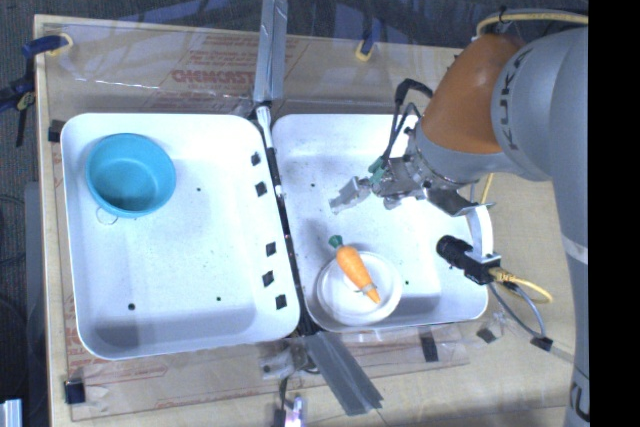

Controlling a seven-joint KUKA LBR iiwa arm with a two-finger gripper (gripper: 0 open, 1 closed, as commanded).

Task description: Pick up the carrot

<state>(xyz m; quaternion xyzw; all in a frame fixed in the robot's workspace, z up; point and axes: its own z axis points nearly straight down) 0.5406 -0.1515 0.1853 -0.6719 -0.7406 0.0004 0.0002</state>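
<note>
- Camera view: the arm (520, 110), grey with an orange band above the wrist, reached in from the right and bent down over the right bin (300, 215).
- Gripper (345, 198): carried low above the bin floor, pointing toward the divider between the bins; it appeared as pale metal, and whether the jaws were released or clenched could not be told. Nothing showed between them.
- Carrot (356, 271): lay below the jaws and a little to their right, near but apart from them. Orange, tapered body, small green top at the upper-left end, tip aimed lower right. It rested at a slant across a small white dish (330, 300).
- Small white dish: round, shallow, smooth rim; sat on the right bin's floor near its front wall, below the jaws.
- Blue bowl (131, 174): round, smooth, plastic-looking; well apart from the jaws, to their far left in the upper-left corner of the left bin (170, 315).
- Bins: both white, shallow, with rounded corners and a faintly speckled floor; side by side, touching along a dark central seam fitted with small black clips.
- Black cylindrical fitting (462, 256): right of the jaws, at the right bin's edge, with a yellow cable beside it.
- Bench (150, 65): pale wood top under a clear sheet with faint red lettering, behind the bins.
- Between jaws and carrot: open white bin floor.
</note>
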